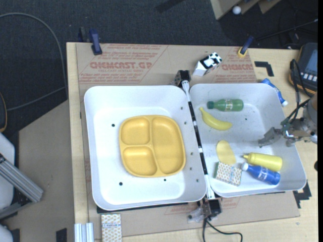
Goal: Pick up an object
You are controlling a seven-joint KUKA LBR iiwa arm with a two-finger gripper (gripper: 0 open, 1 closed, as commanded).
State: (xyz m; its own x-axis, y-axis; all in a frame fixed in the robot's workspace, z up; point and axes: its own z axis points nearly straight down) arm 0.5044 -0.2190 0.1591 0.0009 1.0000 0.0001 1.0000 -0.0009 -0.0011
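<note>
The metal two-finger gripper (pixel 270 136) hovers with fingers apart and empty at three o'clock in the right white bin (pixel 252 96); descending, it could clip the yellow plastic mustard bottle (pixel 264 160) at five o'clock and shove it aside

Showing as a slim grey metal gripper (pixel 275 135) with thin dark fingers (pixel 266 138) tapering to points. Carrying a paler, shiny block behind them, with small dark fittings (too blurred for detail). Trailing thin black cables up from the wrist toward the right edge.
</note>
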